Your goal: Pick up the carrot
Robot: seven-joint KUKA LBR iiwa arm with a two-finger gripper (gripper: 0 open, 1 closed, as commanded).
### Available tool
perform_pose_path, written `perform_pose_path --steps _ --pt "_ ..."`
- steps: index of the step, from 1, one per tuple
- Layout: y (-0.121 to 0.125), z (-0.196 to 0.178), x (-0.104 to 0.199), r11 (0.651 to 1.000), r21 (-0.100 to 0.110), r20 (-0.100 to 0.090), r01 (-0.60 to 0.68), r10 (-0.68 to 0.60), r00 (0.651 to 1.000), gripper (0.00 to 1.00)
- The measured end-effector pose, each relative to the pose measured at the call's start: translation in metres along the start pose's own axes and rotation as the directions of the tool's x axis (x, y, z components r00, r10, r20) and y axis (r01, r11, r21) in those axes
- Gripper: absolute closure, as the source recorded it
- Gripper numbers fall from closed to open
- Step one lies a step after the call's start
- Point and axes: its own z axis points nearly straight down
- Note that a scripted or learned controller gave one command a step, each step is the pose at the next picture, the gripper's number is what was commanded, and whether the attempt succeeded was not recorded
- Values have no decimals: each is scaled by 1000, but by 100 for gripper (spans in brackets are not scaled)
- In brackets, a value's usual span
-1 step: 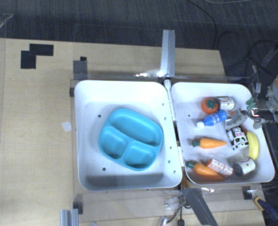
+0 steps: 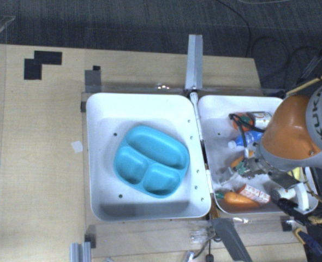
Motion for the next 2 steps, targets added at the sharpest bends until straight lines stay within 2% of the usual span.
perform_pose_path --steps 1,2 --pt "49 13 -32 994 -9 3 110 -110 994 0" --pt "52 3 -31 994 -15 6 113 -113 994 100"
